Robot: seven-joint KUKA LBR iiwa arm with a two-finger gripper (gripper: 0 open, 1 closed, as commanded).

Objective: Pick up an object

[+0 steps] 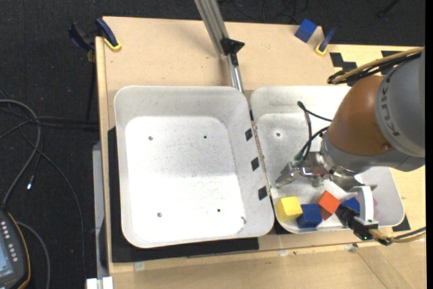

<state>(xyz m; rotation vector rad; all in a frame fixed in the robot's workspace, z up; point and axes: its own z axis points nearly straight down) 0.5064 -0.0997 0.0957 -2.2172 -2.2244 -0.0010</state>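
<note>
You had the yellow block (289, 207) lying in the right bin (270, 108), touching a blue block (310, 216). It looked light, rigid and smooth; opposite flat faces were your best hold. Whether the jaws stood open or closed, you couldn't tell.

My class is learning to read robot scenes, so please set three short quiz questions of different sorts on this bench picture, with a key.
1. True or false: the yellow block lies in the left bin.
2. Which block touches the yellow block's right side? A) orange block B) blue block C) green block
3. Fill in: the arm hangs over the ____ bin.

Key: 1 false, it lies in the right bin. 2 B. 3 right.
</note>
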